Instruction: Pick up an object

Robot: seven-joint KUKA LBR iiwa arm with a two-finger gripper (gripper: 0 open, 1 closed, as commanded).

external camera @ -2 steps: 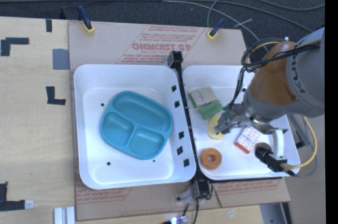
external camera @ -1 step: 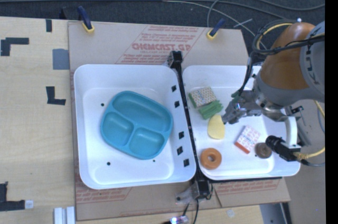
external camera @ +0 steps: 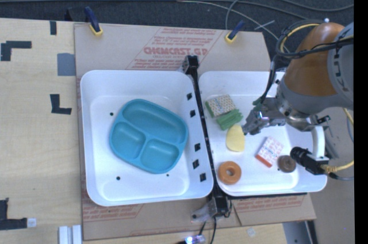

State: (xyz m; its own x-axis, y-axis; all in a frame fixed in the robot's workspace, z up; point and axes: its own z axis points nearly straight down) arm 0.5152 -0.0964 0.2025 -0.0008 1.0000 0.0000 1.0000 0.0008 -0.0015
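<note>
Right bin (external camera: 287, 184); yellow piece (external camera: 235, 138) upright-long, pincer (external camera: 251, 125) just beside

Arm (external camera: 322, 73) enters from right side of view, bulky grey body with orange band on top, bent down over right bin (external camera: 287, 184). Wrist slopes down and leftward from orange band toward bin floor. Gripper (external camera: 251, 124) at arm's left end, low over bin floor, pointing left and down. Dark metal parts of gripper bunched together; spread of jaws cannot be made out from this angle. Yellow and black cables loop around arm's upper part and trail off its right side.
</note>
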